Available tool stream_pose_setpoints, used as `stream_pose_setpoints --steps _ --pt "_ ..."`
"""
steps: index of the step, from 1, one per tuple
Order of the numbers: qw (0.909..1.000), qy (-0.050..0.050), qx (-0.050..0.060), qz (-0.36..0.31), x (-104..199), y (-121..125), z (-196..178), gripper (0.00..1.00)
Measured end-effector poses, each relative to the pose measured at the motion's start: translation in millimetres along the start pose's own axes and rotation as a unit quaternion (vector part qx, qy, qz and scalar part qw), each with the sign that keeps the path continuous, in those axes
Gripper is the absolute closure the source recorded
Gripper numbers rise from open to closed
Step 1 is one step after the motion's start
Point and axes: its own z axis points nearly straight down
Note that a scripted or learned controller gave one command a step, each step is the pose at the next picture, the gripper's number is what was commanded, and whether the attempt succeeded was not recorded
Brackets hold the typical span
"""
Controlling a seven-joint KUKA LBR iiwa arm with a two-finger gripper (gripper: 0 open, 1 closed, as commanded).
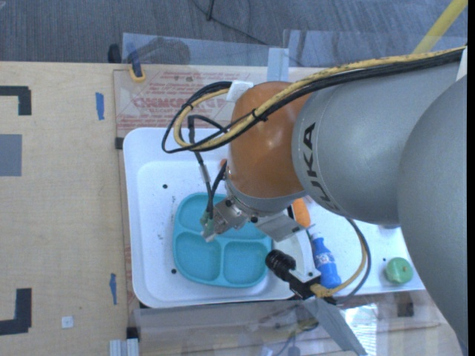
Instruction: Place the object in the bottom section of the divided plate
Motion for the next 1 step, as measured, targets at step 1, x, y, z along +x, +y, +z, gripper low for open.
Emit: stream_pose_setpoints --steps 1 --pt "0.9993 -0.001 -0.002 -0.037 -1.8 43.0 -176.8 1.00"
